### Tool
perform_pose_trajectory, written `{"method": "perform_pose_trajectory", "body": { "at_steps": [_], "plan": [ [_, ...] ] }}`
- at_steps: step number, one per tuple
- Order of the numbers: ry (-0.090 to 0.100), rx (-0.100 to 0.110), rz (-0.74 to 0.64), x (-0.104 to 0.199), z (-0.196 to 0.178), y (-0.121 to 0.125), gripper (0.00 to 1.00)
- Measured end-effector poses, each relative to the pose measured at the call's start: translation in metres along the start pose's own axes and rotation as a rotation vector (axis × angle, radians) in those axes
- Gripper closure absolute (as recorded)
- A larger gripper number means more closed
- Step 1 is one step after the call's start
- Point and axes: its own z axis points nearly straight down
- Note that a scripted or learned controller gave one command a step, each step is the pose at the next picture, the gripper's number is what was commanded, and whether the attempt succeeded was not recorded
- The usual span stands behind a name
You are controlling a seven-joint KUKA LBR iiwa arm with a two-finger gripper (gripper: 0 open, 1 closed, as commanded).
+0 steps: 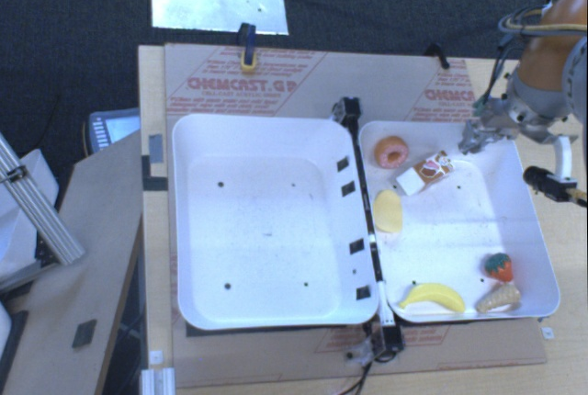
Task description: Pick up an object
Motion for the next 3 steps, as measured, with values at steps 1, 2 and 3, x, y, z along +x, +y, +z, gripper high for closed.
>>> {"method": "perform_pose_trajectory", "body": {
  "at_steps": [1, 2, 3],
  "plan": [
    [-0.002, -0.004, -0.002, 0.0, -0.011, 0.001, 1.0],
    [-0.003, -0.008, -0.004, -0.001, -0.023, 0.003, 1.0],
    [-0.005, -0.012, -0.006, -0.001, -0.035, 0.004, 1.0]
  ]
}}
